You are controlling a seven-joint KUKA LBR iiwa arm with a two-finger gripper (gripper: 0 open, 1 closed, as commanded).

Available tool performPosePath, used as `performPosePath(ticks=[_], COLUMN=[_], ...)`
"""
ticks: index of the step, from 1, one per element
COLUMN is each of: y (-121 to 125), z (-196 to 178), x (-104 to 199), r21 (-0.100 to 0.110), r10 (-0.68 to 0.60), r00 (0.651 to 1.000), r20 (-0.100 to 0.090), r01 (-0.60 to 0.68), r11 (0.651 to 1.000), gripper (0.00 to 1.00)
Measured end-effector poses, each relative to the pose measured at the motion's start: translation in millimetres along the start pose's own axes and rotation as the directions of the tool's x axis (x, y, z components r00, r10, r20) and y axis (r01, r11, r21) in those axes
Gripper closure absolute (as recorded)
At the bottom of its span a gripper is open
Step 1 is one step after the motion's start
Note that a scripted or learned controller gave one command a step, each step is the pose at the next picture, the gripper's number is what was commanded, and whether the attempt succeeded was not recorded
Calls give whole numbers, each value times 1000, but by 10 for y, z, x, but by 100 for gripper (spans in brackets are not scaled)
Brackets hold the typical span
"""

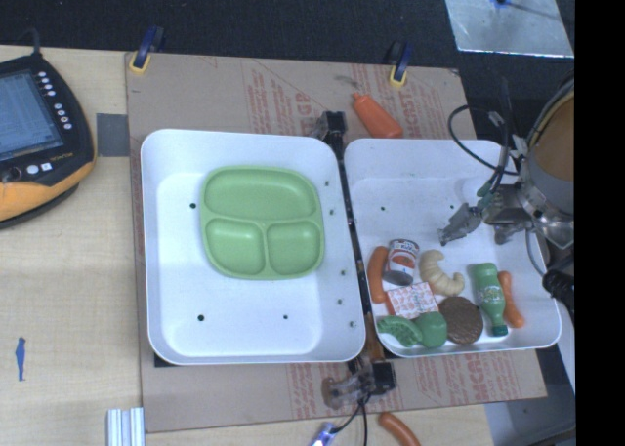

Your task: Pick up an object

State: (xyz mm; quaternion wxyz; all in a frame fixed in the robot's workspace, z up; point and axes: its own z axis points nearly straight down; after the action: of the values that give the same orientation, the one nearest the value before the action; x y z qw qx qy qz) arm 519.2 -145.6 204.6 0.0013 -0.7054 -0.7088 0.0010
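So the grey arm with the orange band [553, 146] is coming in from 3 o'clock, leaning over the right shallow white bin [410, 173] with its wrist angled down and toward 9 o'clock. The two-finger gripper [469, 223] is hanging over the bare upper part of that bin, fingers spread apart with nothing between them, tips pointing roughly toward 8 o'clock. Black cables are looping around the wrist above it.

All the pickable stuff is piling up at the 6 o'clock end of the right bin, below the gripper and apart from it: a small can with a red and white label [401, 261], a beige curved peanut-shaped toy [440, 275] just beside it, a green plastic bottle [488, 298], an orange carrot-like piece [510, 300] touching the bottle at 3 o'clock, a brown round disc [460, 320], a green leafy toy [411, 329], a red-patterned white card [414, 300], and an orange sausage-shaped piece [377, 274] lying along the bin's 9 o'clock wall.

The left shallow white bin [176, 268] is holding a light green three-compartment plastic plate [262, 222]. An orange-edged teach pendant [37, 137] is sitting at 9 o'clock on the bench.
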Motion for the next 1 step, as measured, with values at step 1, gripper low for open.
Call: performPosePath(ticks=[1], y=[-9], z=[421], x=[-672], r21=[3], r10=[0], r00=[1000], r20=[1], r01=[0], r11=[1000], gripper=[0])
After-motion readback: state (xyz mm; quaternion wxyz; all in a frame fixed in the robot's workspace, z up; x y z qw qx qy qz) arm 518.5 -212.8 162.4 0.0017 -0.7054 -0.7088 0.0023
